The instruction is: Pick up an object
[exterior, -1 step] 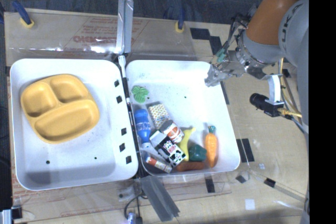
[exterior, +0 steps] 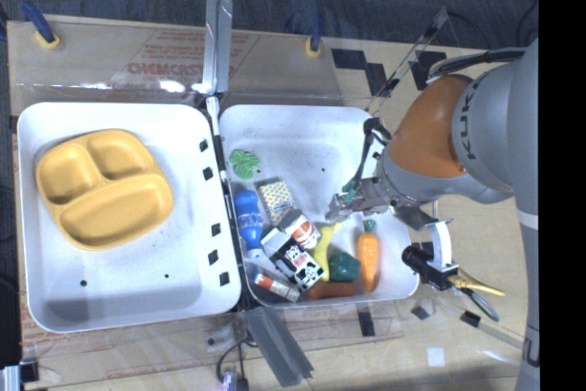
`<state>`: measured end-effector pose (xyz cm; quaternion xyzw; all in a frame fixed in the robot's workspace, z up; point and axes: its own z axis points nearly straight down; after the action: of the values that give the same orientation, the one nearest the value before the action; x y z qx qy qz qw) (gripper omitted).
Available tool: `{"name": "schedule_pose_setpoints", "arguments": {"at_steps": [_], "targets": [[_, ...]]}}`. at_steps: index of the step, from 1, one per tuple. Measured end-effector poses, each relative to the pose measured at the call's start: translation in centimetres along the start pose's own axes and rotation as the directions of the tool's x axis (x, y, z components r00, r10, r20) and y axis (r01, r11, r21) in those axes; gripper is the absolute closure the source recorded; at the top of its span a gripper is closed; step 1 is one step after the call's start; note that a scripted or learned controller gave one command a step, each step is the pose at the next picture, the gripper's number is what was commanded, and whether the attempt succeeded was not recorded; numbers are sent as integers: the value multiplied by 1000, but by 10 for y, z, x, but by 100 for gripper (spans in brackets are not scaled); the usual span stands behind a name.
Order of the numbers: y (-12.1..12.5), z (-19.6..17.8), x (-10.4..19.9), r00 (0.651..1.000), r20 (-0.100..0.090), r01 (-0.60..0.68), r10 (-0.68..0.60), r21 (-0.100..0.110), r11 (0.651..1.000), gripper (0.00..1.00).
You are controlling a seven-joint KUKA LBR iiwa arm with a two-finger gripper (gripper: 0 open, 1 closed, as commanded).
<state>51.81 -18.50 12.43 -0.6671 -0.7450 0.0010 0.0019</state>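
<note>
My gripper [exterior: 351, 201] hangs low in the right bin [exterior: 302, 125], at its right side, just above the pile of toys. Directly under and beside it lie a yellow banana-like piece [exterior: 325, 236] and an orange carrot [exterior: 367, 259]. A dark green toy [exterior: 343, 267] and a red-brown piece [exterior: 331, 290] sit near the front wall. Further left are a black-and-white carton [exterior: 295, 252], a blue bottle [exterior: 246, 213], a patterned packet [exterior: 276, 195] and a green leafy toy [exterior: 244, 163]. Nothing shows between the fingers.
The left bin [exterior: 55, 298] holds a yellow divided plate [exterior: 103, 186]. A metal divider [exterior: 218, 41] runs between the bins. The arm's orange band [exterior: 428, 137] and grey body cover the right bin's right rim. The back half of the right bin floor is bare.
</note>
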Motion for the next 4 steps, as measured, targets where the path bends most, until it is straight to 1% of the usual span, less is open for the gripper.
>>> {"name": "schedule_pose_setpoints", "arguments": {"at_steps": [1,2,3,4], "targets": [[37,33,-12,996,1,84,-84,-2,996,0],[80,32,35,998,1,-68,68,-3,998,0],[98,32,72,989,1,-151,151,-4,989,0],[98,22,73,989,0,-145,145,-3,989,100]]}}
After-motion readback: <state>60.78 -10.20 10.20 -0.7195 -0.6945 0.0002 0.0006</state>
